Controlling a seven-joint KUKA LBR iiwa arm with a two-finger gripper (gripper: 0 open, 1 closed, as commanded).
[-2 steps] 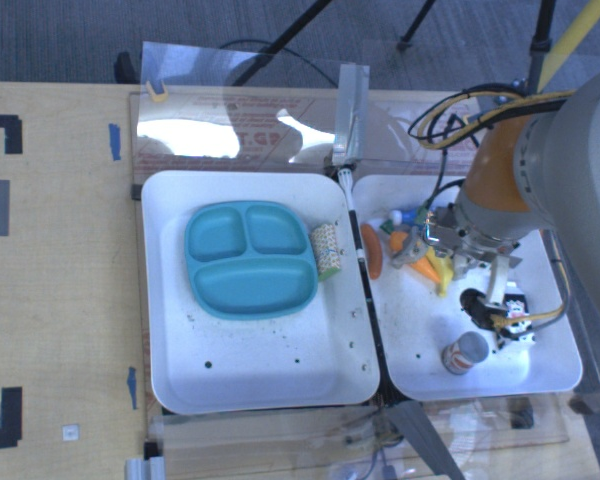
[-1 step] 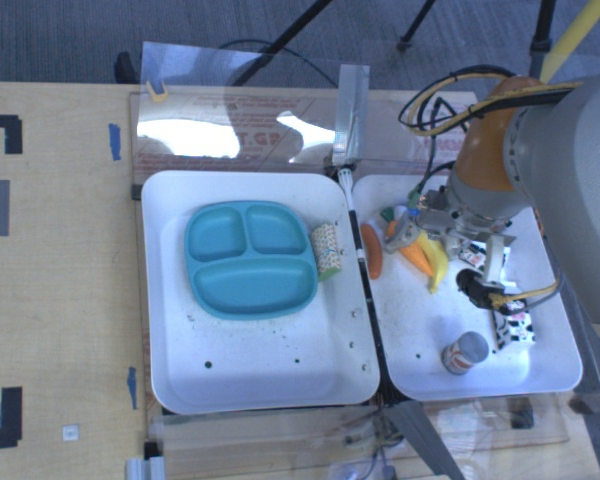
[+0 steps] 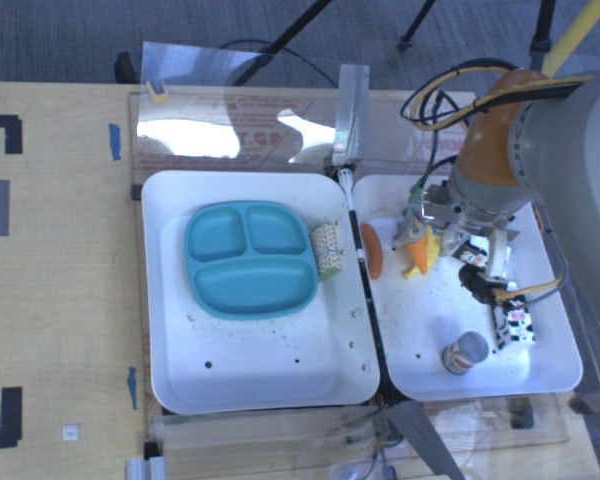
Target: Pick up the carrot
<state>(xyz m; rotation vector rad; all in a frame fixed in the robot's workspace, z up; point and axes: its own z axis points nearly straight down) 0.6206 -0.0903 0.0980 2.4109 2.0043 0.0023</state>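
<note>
1. Where the right bin (image 3: 540, 363) meets the divider, carrot (image 3: 374, 249) lying on the white floor, hard against the bin's left wall
2. Small, orange-red, stubby; long axis running roughly up-and-down in the camera view, parallel to the divider rail beside it
3. Gripper (image 3: 417, 230) low over the upper middle of the same bin, to the carrot's right, near but not touching
4. Opening of the tool not readable: wrist, cabling and a yellow-orange item (image 3: 421, 254) crowd that spot, so cannot tell wide from narrow, nor whether anything sits in it
5. Yellow-orange item directly under or against the tool tip, between tool and carrot; contact versus mere overlap not resolvable from this angle
6. Key relation for the coming move: carrot lies leftward of the tool, across a short gap, slightly nearer the camera's bottom; likely a sideways shift toward the divider before descent
7. Judged best approach: closing direction across the carrot's short width, i.e. left-right in view, since length runs along the wall
8. Judged risk: wall leaves little room on the carrot's left side; tool could strike the rail or nudge the carrot along it
9. Elsewhere in right bin: grey can (image 3: 465, 352) at lower middle, black-and-white cow toy (image 3: 514, 326) beside it, both well clear of the carrot
10. Left bin (image 3: 170, 358): blue divided plate (image 3: 250, 258), small patterned cup (image 3: 327, 249) by the divider, opposite the carrot
</note>
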